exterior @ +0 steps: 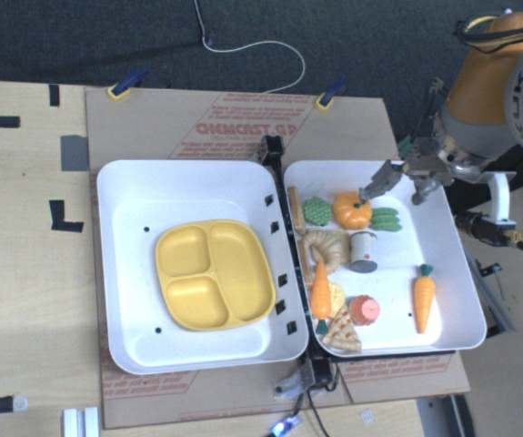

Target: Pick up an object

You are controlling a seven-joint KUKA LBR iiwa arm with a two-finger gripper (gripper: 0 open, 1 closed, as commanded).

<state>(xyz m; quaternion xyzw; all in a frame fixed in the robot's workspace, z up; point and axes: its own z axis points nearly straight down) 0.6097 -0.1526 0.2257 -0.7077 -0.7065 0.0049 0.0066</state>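
The right bin (452,244) holds several toy foods. An orange pumpkin (352,210) lies near its back, with a green leafy piece (316,210) to its left and a green pod (386,218) to its right. A grey can (363,250) sits in the middle and a carrot (423,300) lies alone at the right. My gripper (397,189) hangs over the bin's back right part, open, with its left finger (377,184) just above the pumpkin. Nothing is between the fingers.
A beige piece (325,246), a second carrot (320,289), a red round piece (365,310) and a waffle wedge (341,333) crowd the right bin's left front. The left bin (125,198) holds a yellow divided plate (214,273). A white cable (252,48) lies behind the bins.
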